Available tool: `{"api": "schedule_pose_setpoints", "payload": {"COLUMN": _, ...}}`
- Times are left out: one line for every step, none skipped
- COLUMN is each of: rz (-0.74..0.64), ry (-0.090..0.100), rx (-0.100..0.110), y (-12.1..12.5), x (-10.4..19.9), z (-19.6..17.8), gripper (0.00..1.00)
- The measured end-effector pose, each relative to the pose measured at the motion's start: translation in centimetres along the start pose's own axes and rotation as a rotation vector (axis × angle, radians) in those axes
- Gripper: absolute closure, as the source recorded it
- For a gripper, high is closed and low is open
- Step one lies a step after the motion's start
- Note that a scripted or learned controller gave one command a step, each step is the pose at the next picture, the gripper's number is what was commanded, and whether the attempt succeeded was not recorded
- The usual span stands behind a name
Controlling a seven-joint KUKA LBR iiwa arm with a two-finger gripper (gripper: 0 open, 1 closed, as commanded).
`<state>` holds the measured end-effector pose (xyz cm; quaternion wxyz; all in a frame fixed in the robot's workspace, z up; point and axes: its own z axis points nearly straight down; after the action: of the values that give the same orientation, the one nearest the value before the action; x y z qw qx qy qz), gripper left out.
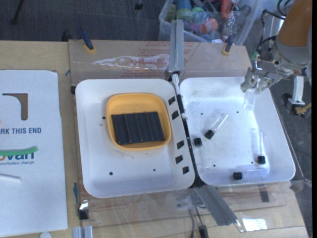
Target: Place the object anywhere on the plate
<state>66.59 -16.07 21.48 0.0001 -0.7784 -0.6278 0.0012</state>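
A yellow plate (137,103) lies in the left bin (94,148), and a dark ribbed rectangular block (138,128) rests flat on it. My gripper (253,82) hangs over the back right part of the right bin (280,148), far from the plate. Just under the gripper I make out a faint clear piece (249,100); whether it is held is unclear. In the right bin lie clear vials with black caps: one near the middle (216,123), one by the right wall (257,144) and one along the front wall (249,174).
A loose black cap (197,142) lies near the divider (181,128) between the bins. A clear tub of colourful items (208,9) stands behind the bins. A white printed sheet (29,148) covers the bench at left.
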Motion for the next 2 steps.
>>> {"api": "schedule_pose_setpoints", "payload": {"rz": -0.27, "ry": 0.003, "rx": 0.001, "y": -1.1, "x": 3.5, "z": 0.1, "gripper": 1.0}}
{"api": "schedule_pose_setpoints", "payload": {"rz": -0.53, "ry": -0.001, "rx": -0.008, "y": -0.1, "x": 1.4, "z": -5.2, "gripper": 1.0}}
